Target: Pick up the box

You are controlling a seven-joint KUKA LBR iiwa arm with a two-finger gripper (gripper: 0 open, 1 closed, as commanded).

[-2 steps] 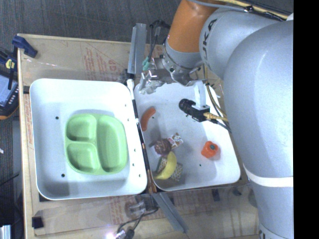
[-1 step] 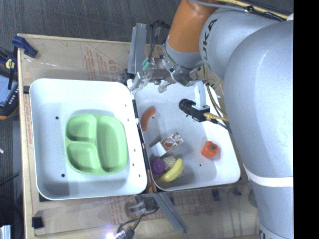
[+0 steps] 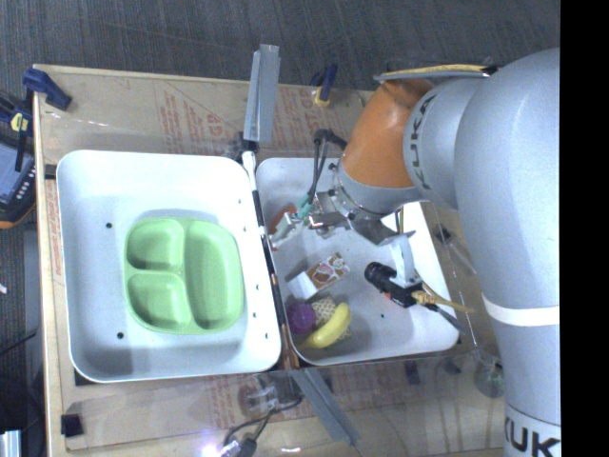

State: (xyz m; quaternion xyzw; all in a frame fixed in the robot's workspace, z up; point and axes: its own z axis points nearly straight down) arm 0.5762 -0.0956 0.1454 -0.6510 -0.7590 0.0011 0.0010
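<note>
Currently end effector (image 3: 287, 225) nr box (image 3: 328, 272), apart.

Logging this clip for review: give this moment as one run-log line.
gripper: low in right bin, near left wall | box: on bin floor, apart from gripper | status: not picked

A banana (image 3: 333, 326) and purple object (image 3: 302, 317) sit close beside the box (image 3: 326, 272).

**Arm Hides Bin Corner**

The grey arm (image 3: 504, 208) hides the upper right of the right bin (image 3: 419, 347) and runs off the frame's lower edge. A banana (image 3: 333, 327) overlaps a purple thing (image 3: 301, 317) of unclear kind. Print on the box (image 3: 328, 272) is too small to read.
</note>
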